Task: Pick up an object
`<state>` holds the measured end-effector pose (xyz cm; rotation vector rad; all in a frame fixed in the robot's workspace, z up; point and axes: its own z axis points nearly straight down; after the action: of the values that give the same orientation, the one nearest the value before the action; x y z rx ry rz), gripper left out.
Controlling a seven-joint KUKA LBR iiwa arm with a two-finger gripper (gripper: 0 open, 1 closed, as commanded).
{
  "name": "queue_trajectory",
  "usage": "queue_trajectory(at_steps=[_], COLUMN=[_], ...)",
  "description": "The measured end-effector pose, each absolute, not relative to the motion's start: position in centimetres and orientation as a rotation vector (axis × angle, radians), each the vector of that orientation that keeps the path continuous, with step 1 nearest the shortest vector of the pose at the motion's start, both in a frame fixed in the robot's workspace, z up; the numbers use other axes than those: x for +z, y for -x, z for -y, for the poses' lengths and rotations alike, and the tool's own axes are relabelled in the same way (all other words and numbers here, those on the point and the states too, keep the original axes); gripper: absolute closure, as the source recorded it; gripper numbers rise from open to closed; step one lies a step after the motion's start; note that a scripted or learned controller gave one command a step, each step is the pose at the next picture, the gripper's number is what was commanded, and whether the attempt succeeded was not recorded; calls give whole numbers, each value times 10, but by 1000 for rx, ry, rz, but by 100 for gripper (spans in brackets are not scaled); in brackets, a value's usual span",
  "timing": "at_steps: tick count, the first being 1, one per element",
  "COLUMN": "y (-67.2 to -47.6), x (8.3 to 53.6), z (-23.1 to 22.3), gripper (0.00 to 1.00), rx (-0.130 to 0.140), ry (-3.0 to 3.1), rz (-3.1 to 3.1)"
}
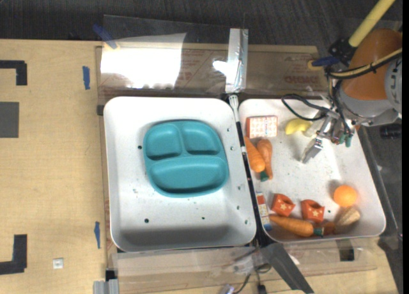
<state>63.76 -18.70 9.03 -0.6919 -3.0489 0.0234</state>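
Camera view from above:
- gripper (313,151) hangs over the right bin (374,187) — whether its fingers are parted or closed, I cannot tell
- lemon (294,126) just beside it

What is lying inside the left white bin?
Inside the left white bin lies one teal divided plate with three compartments, nothing visible in them. The bin floor beneath the plate is covered, so I cannot see it.

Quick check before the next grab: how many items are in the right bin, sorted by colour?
Orange (two carrots by the divider, long carrot at the front, round orange fruit): 4
Red chunky pieces: 2
Yellow item: 1
White box with red pattern: 1
Tan piece: 1
Total: 9
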Motion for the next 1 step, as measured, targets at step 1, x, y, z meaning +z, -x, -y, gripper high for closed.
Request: queue_trajectory(at_steps=[1], y=[-604], x=[89], z=[130], gripper=[0], rx=[-2], ry=[689], rz=[3076])
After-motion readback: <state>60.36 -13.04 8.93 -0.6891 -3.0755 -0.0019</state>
